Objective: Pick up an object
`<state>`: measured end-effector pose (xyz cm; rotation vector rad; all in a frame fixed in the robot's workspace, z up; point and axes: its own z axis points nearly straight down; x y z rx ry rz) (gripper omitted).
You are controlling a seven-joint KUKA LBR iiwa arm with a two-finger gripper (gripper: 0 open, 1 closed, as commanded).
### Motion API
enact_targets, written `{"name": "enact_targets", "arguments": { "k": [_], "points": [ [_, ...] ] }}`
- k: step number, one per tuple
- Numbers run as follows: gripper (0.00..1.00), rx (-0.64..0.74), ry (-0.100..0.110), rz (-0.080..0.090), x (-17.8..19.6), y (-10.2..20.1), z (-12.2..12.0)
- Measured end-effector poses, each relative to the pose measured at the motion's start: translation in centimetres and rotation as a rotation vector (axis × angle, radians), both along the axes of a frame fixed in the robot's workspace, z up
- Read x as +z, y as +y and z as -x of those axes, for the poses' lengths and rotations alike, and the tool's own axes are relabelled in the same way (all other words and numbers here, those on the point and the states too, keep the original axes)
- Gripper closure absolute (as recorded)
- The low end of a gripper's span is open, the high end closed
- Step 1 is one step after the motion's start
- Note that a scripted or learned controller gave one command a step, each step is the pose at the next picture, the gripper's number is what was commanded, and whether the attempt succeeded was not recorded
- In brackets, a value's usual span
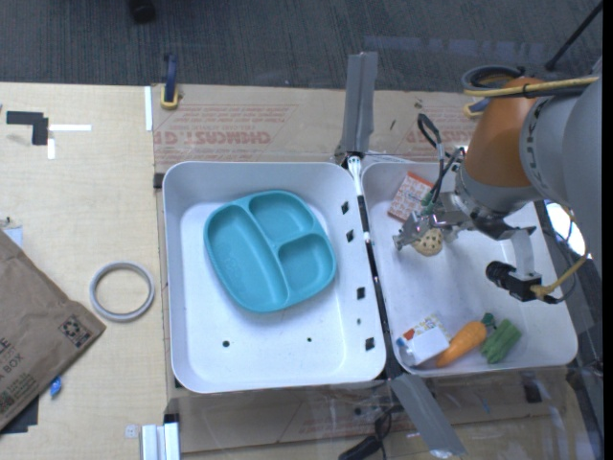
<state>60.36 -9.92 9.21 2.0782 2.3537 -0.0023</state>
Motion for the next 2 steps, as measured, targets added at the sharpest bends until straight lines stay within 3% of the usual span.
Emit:
{"name": "enact_targets", "arguments": {
  "k": [1, 2],
  "points": [
    [1.0, 0.0, -0.001, 0.001, 0.97, -0.1, -0.05],
    [0.0, -0.001, -0.001, 0.001, 0.97, -0.1, -0.04]
  ]
}}
